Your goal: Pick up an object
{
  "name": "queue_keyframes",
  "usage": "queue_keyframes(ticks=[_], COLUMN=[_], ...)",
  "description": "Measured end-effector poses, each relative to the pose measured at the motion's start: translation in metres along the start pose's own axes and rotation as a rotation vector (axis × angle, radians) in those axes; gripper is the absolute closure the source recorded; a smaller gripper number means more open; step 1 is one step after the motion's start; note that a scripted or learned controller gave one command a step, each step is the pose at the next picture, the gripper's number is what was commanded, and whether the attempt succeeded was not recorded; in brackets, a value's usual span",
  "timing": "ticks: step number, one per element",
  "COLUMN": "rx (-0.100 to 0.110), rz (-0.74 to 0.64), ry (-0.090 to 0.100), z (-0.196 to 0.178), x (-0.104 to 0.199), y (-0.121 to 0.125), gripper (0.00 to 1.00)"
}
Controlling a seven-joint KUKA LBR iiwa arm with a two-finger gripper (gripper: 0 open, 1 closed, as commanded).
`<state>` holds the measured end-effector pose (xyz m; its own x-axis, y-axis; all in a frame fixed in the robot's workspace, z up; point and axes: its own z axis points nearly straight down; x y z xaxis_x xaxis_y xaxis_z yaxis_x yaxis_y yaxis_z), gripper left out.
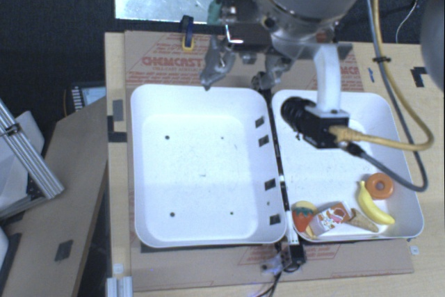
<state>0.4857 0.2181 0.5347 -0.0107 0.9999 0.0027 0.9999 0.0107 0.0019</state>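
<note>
My gripper (240, 74) hangs over the far rim of the bins, above the back of the divider between them. Its two fingers (214, 70) stand wide apart, open, with nothing between them. The objects lie in the near corner of the right bin (389, 115): a yellow banana (373, 205), an orange ring-shaped piece (379, 185) just behind it, a red-orange round fruit (303, 216), a red and white packet (329, 217) and a small tan cone-like piece (363, 222). All of them lie well in front of the gripper and to its right.
The left bin (146, 149) lies beside the right one. A black device (311, 123) on a white bracket hangs from the arm over the right bin, with a yellow cable (389, 142) trailing right. A blue and yellow clamp (187, 33) sits behind the bins.
</note>
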Motion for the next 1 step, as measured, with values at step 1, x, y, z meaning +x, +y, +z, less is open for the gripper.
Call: queue_keyframes(ticks=[1], rx=[0.007], rz=[0.012], ry=[-0.005], z=[0.0677], x=[-0.0321], y=[-0.0001], gripper=[0.0])
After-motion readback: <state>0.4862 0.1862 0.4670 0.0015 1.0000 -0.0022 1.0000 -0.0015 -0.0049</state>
